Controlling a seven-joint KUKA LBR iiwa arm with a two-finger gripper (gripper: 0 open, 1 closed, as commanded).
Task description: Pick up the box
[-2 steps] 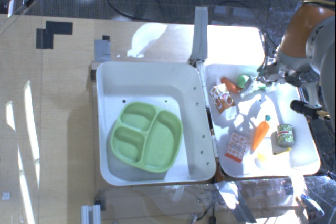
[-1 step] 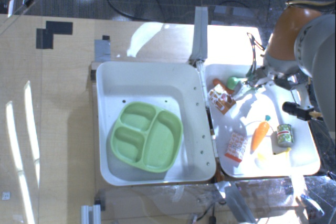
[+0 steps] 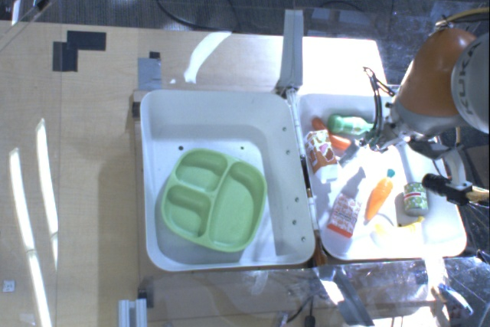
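While our gripper, jaws' state unclear, hovers mid-bin, we see the box beside it, toward the divider edge.

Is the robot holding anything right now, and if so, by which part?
It cannot be told. The gripper is low in the right white bin, near the green bottle, apart from the small red and white box.

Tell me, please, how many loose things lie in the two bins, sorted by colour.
Green: 3 (divided plate, bottle, small jar)
Orange: 2 (carrot, a piece beside the green bottle)
Red and white: 2 (box, flat bottle)
Yellow: 1 (small piece by the jar)
Total: 8
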